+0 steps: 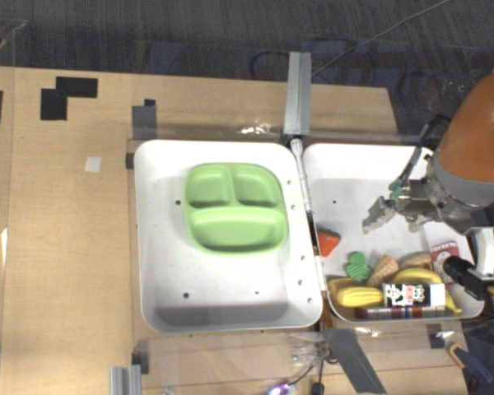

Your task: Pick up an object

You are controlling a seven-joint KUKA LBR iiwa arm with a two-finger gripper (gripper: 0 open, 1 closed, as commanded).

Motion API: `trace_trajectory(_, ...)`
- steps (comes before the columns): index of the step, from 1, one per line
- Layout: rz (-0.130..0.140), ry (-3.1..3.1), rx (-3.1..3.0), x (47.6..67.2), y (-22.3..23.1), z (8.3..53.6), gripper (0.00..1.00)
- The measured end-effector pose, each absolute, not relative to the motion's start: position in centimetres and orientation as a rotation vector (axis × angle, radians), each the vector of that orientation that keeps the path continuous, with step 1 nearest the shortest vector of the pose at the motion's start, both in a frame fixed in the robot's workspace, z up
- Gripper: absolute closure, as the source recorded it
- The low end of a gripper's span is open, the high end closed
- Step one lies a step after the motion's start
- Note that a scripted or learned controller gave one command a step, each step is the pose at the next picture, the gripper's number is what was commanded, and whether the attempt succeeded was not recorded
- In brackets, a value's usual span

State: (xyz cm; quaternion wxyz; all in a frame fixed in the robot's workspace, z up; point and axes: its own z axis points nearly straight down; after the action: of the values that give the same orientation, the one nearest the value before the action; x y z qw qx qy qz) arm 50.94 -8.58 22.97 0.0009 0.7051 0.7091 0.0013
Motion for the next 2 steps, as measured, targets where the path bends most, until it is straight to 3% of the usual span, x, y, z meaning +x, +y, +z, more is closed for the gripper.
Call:
trace_trajectory(1, 0.004, 2.558, 1.82, 48.8, -9.8, 11.1, 0.0)
trace_trajectory(2, 0.021, 2.575, 1.752, 57.2, -15.4, 9.7, 0.0)
